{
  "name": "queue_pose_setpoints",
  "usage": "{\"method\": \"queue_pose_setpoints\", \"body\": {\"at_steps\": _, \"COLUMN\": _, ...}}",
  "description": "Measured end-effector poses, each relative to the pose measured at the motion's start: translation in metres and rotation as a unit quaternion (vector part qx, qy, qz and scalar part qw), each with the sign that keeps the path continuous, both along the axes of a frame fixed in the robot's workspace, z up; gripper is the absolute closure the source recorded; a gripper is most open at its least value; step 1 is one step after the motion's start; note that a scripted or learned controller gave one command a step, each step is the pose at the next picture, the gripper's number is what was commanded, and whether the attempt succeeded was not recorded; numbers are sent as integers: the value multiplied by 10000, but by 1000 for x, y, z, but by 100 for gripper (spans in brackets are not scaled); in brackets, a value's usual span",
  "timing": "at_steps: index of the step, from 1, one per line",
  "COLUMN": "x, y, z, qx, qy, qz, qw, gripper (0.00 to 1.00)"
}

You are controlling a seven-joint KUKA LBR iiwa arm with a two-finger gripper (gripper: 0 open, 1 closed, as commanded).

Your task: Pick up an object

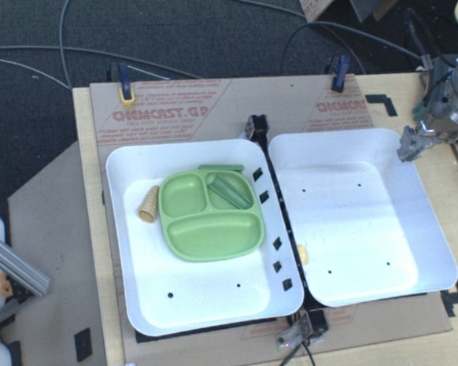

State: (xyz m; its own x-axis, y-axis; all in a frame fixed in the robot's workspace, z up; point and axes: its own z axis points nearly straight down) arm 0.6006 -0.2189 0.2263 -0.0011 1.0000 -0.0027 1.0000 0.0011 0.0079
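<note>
Tabletop (167, 104) of pale board carries two shallow white plastic bins side by side, the left bin (144, 303) and the right bin (407, 243), their inner rims touching along a dark divider marked with small black squares. In the left bin lies a light green plastic divided plate (209, 235) with three compartments, set toward the bin's far half and near its right rim. A darker green oblong object (231, 191) lies tilted in the plate's far right compartment, and a flat green strip (220, 169) sits just beyond the plate's far edge. A small tan ice-cream-cone-shaped toy (147, 204) lies on the bin floor, touching or just beside the plate's left edge. A small yellow object (302, 253) sits at the left rim of the right bin, against the divider.

The grey metal hand (409, 147) hangs at the far right corner of the right bin, over its rim, well apart from the plate and the cone. Whether it is open or closed cannot be told from this view; nothing is seen held in it. Blue clamps (126, 84) grip the board's far edge.
</note>
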Motion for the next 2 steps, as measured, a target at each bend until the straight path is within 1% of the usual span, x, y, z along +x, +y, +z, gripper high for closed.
{"method": "queue_pose_setpoints", "body": {"at_steps": 1, "x": 1, "y": 0, "z": 55, "qx": 0, "qy": 1, "qz": 4, "qw": 10000, "gripper": 100}}
{"method": "queue_pose_setpoints", "body": {"at_steps": 2, "x": -15, "y": 45, "z": 48, "qx": 25, "qy": 53, "qz": 11, "qw": 10000, "gripper": 100}}
